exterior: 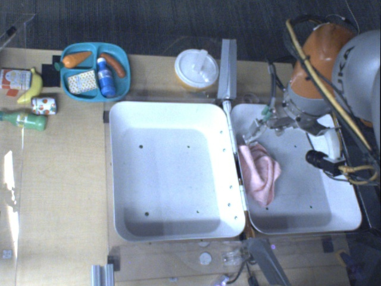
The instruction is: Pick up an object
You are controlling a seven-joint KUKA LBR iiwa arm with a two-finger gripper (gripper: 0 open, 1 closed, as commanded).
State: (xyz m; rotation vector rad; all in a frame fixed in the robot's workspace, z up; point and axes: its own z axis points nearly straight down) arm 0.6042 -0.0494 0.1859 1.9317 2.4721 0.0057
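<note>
A crumpled pink cloth [260, 173] lies in the right bin [309, 213], against its left wall. My gripper [254, 132] hangs over the far left corner of that bin, just above the cloth's upper edge and tilted towards the left. Nothing shows in its grasp. The grey arm with its orange band [321, 46] comes in from the upper right.
The left bin [172, 165] sits beside the right one, with a metal divider rail [227, 70] behind their joint. Behind the bins stand a lidded white cup [197, 69] and a blue tray of toy food [95, 71]. A banana [30, 87], a small can [44, 105] and a green bottle [25, 120] lie at the far left.
</note>
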